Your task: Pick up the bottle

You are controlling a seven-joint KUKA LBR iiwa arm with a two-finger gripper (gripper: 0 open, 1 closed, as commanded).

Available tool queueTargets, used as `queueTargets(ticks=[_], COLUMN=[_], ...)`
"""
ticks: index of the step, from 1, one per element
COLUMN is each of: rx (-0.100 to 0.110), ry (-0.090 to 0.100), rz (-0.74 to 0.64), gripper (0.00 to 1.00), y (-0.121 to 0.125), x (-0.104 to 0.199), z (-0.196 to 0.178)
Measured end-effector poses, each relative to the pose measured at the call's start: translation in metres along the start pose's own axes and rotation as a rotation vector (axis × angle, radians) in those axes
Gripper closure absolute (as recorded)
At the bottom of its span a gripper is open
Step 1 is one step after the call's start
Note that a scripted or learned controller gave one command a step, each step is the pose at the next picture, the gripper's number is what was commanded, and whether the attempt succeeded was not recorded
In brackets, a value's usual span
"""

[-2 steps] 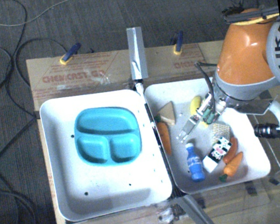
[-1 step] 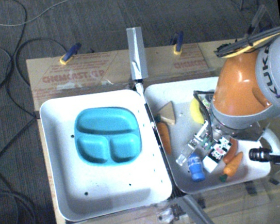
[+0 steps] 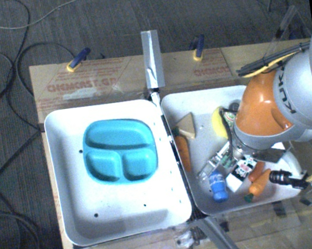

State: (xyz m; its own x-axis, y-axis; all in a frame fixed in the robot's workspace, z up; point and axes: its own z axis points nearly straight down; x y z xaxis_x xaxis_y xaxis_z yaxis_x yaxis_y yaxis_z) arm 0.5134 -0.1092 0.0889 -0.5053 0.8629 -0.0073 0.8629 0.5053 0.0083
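Your bottle (image 3: 218, 188) is small and blue with a pale label, lying near the right bin's (image 3: 215, 207) front edge, just beside the tool (image 3: 226, 161); you cannot tell the tool's state.

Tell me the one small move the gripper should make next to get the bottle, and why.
Probably a short shift toward the near-left. The gripper sits in the right bin just up and right of the blue bottle, which lies beside it rather than between its fingers, with a carrot close on the right.
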Motion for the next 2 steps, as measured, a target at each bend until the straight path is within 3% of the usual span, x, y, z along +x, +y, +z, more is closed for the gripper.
queueTargets(ticks=[1, 2], rx=[-0.002, 0.009], ry=[0.002, 0.005], rz=[0.000, -0.054], gripper=[1.00, 1.00], y=[0.001, 0.075], x=[0.000, 0.005], z=[-0.009, -0.144])
